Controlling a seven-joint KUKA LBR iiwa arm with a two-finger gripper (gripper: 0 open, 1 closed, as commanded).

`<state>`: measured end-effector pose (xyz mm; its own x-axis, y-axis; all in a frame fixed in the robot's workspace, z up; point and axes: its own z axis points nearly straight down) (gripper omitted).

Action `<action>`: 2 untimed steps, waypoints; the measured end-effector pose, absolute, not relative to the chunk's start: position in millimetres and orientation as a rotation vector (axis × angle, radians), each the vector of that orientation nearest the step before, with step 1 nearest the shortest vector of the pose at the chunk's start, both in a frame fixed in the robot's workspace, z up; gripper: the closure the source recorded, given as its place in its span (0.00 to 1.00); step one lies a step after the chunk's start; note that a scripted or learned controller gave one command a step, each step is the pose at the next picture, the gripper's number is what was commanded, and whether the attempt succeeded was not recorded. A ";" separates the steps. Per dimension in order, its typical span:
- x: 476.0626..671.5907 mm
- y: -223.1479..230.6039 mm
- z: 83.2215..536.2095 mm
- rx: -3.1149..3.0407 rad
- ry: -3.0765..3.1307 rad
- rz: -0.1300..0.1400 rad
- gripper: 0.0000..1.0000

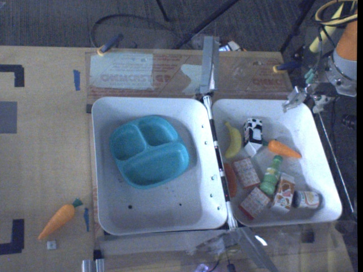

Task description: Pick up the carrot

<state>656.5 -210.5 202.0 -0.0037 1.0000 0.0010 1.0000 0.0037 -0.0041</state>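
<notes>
Tool (299, 97) above the far right corner of the right bin (324, 152); whether it is wide or narrow cannot be told. Carrot (283, 149) lying in the right bin, near the tool, toward the camera and slightly left of it, beside a cow-patterned carton (253, 130) and a green bottle (271, 174). Second carrot (57, 220) on the desk (45, 152), left of the left bin (148, 217), which holds a blue divided plate (148, 150).

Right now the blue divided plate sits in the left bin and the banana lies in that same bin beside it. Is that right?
Not quite. The camera view shows the blue divided plate in the left bin, but the banana lies in the right bin, near the divider.
</notes>
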 end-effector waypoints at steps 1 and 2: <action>648.6 -210.4 95.1 -2.069 -2.354 -0.015 0.00; 649.2 -212.2 102.1 -2.069 -2.360 -0.005 1.00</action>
<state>649.2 -212.2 102.1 -0.1306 0.9914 0.0045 0.9914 0.1306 0.0005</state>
